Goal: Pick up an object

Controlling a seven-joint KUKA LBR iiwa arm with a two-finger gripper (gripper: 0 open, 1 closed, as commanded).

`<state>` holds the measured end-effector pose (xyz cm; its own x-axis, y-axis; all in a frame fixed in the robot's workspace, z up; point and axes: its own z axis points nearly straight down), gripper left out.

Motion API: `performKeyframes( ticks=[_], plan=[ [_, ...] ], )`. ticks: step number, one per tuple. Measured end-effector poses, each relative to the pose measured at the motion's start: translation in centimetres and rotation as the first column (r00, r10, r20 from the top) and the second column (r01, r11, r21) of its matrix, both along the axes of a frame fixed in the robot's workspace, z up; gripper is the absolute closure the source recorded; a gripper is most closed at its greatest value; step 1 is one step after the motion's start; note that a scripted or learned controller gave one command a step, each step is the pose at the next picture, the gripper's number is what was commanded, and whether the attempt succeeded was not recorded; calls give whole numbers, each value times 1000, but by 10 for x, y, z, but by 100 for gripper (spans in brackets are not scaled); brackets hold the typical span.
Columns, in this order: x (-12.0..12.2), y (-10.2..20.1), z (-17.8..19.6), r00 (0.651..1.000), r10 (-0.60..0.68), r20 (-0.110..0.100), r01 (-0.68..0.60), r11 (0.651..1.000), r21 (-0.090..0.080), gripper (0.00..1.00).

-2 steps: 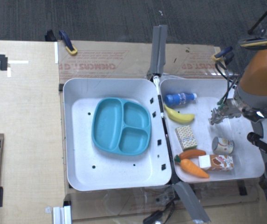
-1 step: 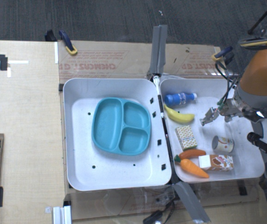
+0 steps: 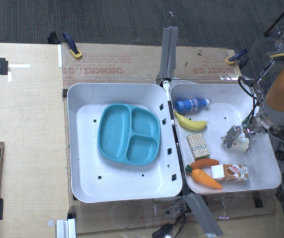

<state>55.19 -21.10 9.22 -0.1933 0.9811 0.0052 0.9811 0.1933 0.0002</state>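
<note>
teal plate [image 3: 129, 134], yellow banana [image 3: 190, 123] — orange carrot [image 3: 206, 179]

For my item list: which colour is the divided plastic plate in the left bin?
Turquoise blue, plain: the divided plastic plate, seen clearly in the camera view.

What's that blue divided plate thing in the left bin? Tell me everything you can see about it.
The blue plate is a teal, rounded-square dish that looks like smooth plastic, moulded into three compartments: one long one on its left and two smaller ones on its right. All three hold nothing. It lies flat, right side up, slightly rotated, near the middle of the left bin, resting on the bin's white floor and touching nothing else.
</note>
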Motion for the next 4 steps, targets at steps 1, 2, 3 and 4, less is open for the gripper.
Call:
performKeyframes(
  ticks=[1, 2, 3, 4],
  plan=[
    [11, 46, 59, 998, 59, 2, -59, 998, -6, 0],
    [8, 102, 3, 999, 53, 6, -53, 999, -6, 0],
    [93, 97, 0, 1000, -21, 3, 21, 1000, -7, 0],
    [92, 97, 9, 1000, -18, 0, 18, 1000, -9, 100]
  ],
)
